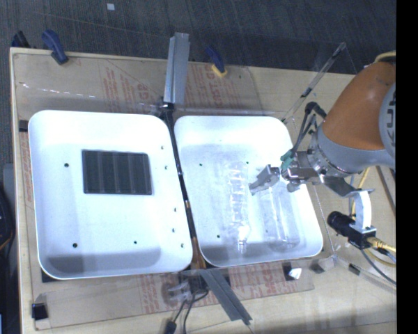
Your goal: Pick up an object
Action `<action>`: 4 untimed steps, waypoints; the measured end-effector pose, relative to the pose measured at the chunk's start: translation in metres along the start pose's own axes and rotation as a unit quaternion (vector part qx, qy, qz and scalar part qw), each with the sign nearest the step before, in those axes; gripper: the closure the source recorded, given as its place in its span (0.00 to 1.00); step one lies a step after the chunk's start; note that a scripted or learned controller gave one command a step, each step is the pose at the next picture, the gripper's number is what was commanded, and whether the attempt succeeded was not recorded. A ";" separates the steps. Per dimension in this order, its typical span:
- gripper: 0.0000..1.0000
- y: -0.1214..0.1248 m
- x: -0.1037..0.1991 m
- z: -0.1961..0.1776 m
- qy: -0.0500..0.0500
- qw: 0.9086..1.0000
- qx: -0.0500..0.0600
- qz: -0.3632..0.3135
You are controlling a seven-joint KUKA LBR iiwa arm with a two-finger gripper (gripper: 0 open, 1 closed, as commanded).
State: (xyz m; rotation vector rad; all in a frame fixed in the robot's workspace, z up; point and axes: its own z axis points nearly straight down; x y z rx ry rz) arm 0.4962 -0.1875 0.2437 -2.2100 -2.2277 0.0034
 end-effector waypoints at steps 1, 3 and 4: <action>0.00 -0.008 0.037 -0.050 -0.001 0.998 -0.002 0.066; 0.00 -0.019 -0.012 -0.086 0.000 0.989 -0.002 0.145; 1.00 -0.018 -0.011 -0.096 0.000 0.990 -0.001 0.141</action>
